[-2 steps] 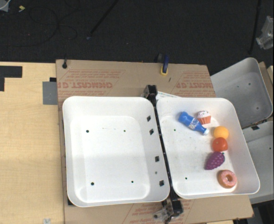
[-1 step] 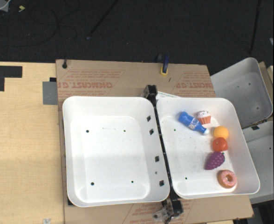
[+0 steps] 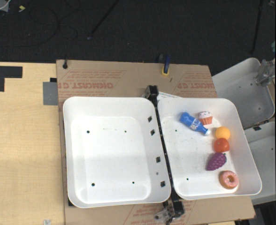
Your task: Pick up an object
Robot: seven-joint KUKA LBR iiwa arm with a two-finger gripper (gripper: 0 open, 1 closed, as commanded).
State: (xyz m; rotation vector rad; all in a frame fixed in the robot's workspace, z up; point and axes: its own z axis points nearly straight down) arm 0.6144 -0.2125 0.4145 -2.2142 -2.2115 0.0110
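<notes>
1. Two white bins sit side by side on a brown cardboard sheet (image 3: 105, 81) with printed lettering, and the sheet lies on a pale wooden counter (image 3: 20, 139).
2. The left bin (image 3: 65, 149) shows its white floor with a few small dark dots.
3. The right bin (image 3: 185, 158) holds all the loose things, gathered along its right side.
4. A blue bottle-shaped toy (image 3: 193, 123) lies tilted at the far part of that bin, its right end near a small white cupcake toy (image 3: 205, 118) with an orange base.
5. Just nearer than the cupcake toy sits an orange ball (image 3: 222, 133), and a red-orange round fruit (image 3: 221, 145) touches its near side.
6. A purple bunch of grapes (image 3: 216, 161) lies just nearer than the red-orange fruit, slightly to the left.
7. A pink doughnut (image 3: 229, 179) lies flat in the near right corner, close to the bin wall and a little apart from the grapes.
8. Black clips (image 3: 152, 93) join the two bins at the far end of their shared edge, with another at the near end.
9. A blue and yellow clamp (image 3: 165, 64) grips the far edge of the cardboard.
10. Black patches (image 3: 6, 76) and a grey patch (image 3: 49, 93) mark the counter on the far left.
11. A grey metal plate (image 3: 241, 83) lies to the right of the bins.
12. Whether the claw is apart or together cannot be told from this view.
</notes>
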